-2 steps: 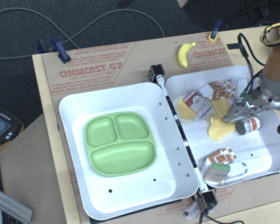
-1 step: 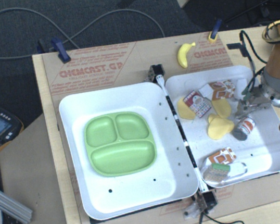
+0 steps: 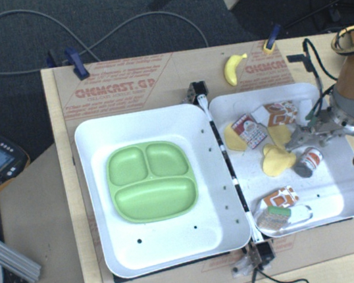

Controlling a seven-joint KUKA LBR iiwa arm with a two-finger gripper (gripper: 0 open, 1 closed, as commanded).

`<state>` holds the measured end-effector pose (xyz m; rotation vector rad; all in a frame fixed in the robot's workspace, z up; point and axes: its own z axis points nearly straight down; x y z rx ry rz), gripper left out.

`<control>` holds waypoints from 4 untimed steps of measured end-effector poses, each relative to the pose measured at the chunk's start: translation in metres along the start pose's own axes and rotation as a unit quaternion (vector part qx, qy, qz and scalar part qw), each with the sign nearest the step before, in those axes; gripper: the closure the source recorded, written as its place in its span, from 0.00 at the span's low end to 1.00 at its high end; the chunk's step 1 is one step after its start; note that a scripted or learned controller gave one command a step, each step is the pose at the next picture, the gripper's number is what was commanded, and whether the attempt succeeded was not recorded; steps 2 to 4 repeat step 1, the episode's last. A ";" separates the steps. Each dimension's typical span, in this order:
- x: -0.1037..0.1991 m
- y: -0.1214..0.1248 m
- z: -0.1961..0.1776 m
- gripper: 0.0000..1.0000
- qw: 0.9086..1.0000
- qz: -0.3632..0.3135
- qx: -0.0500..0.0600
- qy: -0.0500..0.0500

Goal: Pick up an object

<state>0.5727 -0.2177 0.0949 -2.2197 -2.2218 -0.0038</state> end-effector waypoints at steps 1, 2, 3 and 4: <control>0.023 -0.047 0.011 0.00 1.000 0.001 0.001 -0.001; 0.023 -0.047 0.011 0.00 1.000 0.001 0.001 -0.001; 0.023 -0.047 0.011 0.00 1.000 0.001 0.001 -0.001; 0.023 -0.047 0.011 0.00 1.000 0.001 0.001 -0.001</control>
